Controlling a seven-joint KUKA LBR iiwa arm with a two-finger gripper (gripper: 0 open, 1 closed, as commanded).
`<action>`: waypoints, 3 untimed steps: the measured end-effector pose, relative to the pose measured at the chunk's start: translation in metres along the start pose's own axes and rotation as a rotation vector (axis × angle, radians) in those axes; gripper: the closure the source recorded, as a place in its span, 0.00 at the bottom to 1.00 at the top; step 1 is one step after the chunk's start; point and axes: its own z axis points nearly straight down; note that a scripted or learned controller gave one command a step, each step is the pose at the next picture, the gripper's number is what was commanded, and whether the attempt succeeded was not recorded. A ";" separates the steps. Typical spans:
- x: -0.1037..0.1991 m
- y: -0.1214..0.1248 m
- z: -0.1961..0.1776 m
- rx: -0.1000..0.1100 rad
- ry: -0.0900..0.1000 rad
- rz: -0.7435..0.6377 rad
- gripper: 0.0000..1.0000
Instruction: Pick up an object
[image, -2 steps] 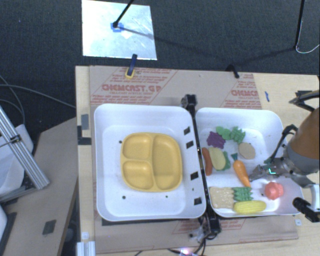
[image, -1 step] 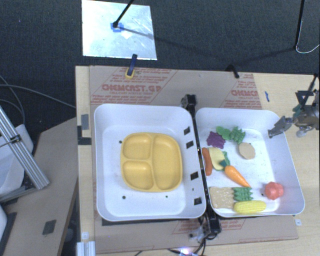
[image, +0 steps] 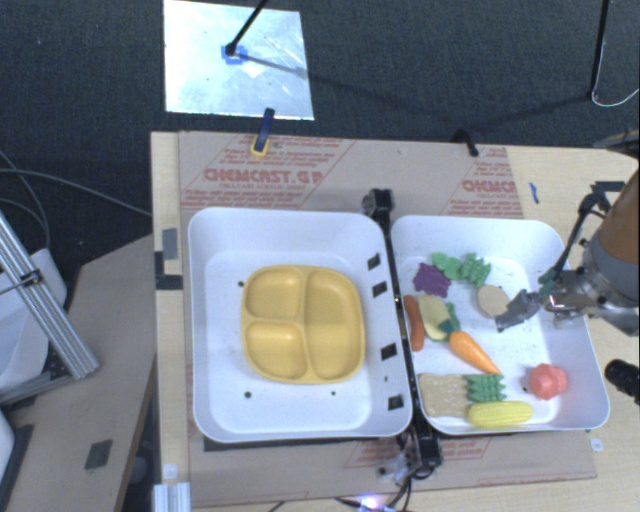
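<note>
The pick looks barely begun. The gripper (image: 518, 310) hangs low in the right bin (image: 575, 340), its tip just beside the tan slice (image: 491, 299), and I cannot tell whether it is spread or pressed together (the grey tip blurs into one shape); nothing shows between its tips. So every candidate lies loose in that bin: grapes (image: 431, 279), lettuce (image: 463, 268), carrot (image: 472, 350), corn (image: 500, 413), tomato (image: 547, 381), a bread slice (image: 444, 393). Closing on something and lifting it are left to do. The left bin (image: 215, 330) holds a yellow plate (image: 302, 324), apart from the action. The cardboard (image: 330, 165) covering the table (image: 112, 300) reads "CHEMCAST. GP", repeated at a slant on the right.
</note>
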 end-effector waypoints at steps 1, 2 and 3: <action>0.059 -0.008 0.008 -0.003 0.000 -0.003 0.00; 0.141 -0.010 0.042 -0.002 0.000 -0.006 0.00; 0.136 -0.008 0.030 -0.008 -0.002 0.000 1.00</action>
